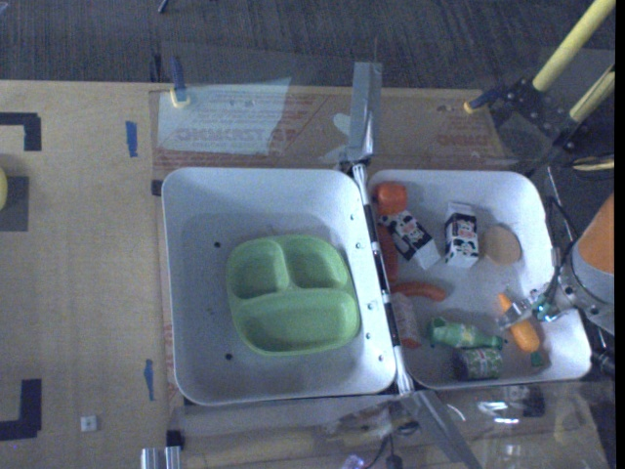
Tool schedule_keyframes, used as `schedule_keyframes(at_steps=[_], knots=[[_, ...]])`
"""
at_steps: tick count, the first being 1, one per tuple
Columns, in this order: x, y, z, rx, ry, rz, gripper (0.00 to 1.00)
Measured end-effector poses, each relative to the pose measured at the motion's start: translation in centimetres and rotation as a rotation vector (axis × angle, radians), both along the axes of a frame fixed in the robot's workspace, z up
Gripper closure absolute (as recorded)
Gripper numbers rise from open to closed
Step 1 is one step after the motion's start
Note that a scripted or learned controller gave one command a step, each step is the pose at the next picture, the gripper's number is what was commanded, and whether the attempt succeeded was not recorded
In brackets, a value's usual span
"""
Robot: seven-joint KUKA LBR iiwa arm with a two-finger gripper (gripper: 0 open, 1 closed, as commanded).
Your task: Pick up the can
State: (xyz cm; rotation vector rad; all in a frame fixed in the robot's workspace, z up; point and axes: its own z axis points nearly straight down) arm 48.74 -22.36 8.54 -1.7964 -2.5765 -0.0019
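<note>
The can [479,363] is small and dark, with a greenish label. It lies on its side near the front wall of the right bin [566,364], just below a green bottle [464,335]. My gripper [535,308] reaches in from the right edge. It hangs over an orange carrot [523,332], up and to the right of the can and apart from it. Nothing from the bin shows in the gripper.
The right bin also holds two cow-patterned cartons [461,237] [410,233], a tan egg-shaped item [502,245], an orange item [393,196], a sausage [418,289] and a red-and-white packet [405,322]. A green divided plate [291,294] lies in the left bin [186,262].
</note>
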Motion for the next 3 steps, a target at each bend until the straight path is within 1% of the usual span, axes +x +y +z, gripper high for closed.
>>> schedule_keyframes(at_steps=[1, 2, 3], knots=[[4.4, 0.0, 16.6, -0.002, 0.000, 0.048, 1.00], [12.0, 2.1, 21.7, -0.003, -0.001, -0.059, 1.00], [9.9, 3.4, 33.5, -0.003, 0.001, -0.107, 1.00]])
